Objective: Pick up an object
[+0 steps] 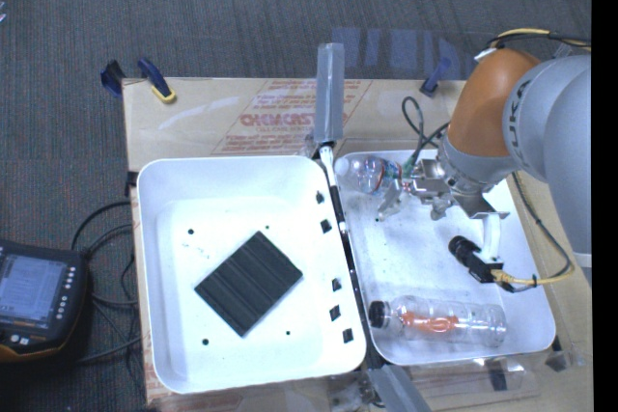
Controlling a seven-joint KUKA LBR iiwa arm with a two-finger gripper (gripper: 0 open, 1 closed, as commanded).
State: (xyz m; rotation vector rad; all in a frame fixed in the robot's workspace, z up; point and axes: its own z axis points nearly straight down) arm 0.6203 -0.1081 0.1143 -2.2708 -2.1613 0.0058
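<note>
Grey arm's end effector (391,198), grip state unclear, hovers near the right bin's (541,304) far-left corner beside a clear bulb (370,173).

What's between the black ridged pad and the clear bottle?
In the camera view, the bins' adjoining walls separate the black ridged pad from the clear bottle.

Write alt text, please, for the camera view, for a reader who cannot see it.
A grey arm with an orange band reaches from the right, its gripper low in the right bin beside a small clear object. A clear bottle lies along that bin's near edge; the left bin holds a dark ridged slab.
</note>
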